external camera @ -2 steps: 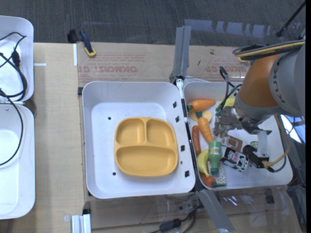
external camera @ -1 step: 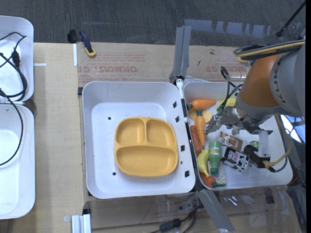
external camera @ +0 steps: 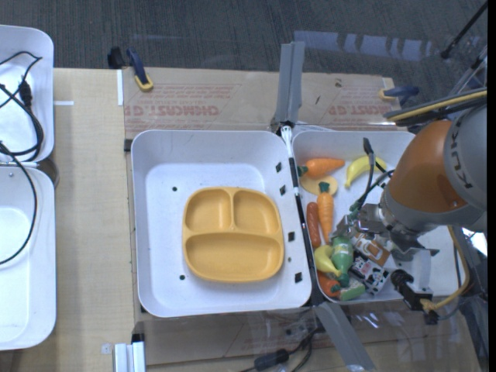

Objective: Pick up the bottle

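My gripper [external camera: 361, 239] is down in the right bin [external camera: 434, 285], at the right side of a pile of toy food. A small dark object with white markings [external camera: 366, 274] lies just in front of the gripper, near the bin's front wall. It may be the bottle, but its shape is unclear. The grey wrist and the orange band [external camera: 426, 173] hide whatever lies under them. I see nothing clearly held.
The pile holds carrots [external camera: 325, 208], a banana [external camera: 358, 169], a red sausage [external camera: 313, 225], a green pepper [external camera: 342, 253] and yellow pieces [external camera: 324, 262]. The left bin [external camera: 155, 208] contains a yellow divided plate [external camera: 232, 235]. A ridge [external camera: 294, 208] separates the bins.
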Controlling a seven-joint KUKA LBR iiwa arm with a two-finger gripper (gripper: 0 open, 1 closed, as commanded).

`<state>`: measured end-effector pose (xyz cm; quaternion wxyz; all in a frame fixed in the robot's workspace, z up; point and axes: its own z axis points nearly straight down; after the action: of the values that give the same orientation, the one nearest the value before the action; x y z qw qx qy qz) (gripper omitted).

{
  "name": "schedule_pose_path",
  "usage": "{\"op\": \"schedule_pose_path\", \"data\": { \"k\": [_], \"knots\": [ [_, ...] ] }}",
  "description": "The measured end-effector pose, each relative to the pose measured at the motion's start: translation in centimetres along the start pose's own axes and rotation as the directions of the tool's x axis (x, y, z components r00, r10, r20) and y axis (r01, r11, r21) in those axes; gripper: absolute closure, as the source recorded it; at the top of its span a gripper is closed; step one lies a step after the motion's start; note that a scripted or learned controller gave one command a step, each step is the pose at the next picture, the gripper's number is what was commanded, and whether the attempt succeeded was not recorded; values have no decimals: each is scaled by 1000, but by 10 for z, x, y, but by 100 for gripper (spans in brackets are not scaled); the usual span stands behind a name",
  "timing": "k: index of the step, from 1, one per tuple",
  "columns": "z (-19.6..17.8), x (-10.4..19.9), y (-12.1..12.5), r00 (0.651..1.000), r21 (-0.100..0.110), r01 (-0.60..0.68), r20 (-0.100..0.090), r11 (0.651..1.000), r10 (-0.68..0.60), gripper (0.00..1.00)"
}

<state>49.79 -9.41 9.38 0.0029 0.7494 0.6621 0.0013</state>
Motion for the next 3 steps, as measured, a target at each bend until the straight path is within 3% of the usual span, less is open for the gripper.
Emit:
{"op": "schedule_pose_path", "data": {
  "k": [1, 2, 3],
  "knots": [
    [-9, -1, 1, 1000, -3, -5, 1, 1000, 5, 100],
    [-9, -1, 1, 1000, 0, -5, 1, 1000, 5, 0],
    [-97, 19, -4, 1000, 7, 15, -1, 1000, -15, 0]
  ]
}}
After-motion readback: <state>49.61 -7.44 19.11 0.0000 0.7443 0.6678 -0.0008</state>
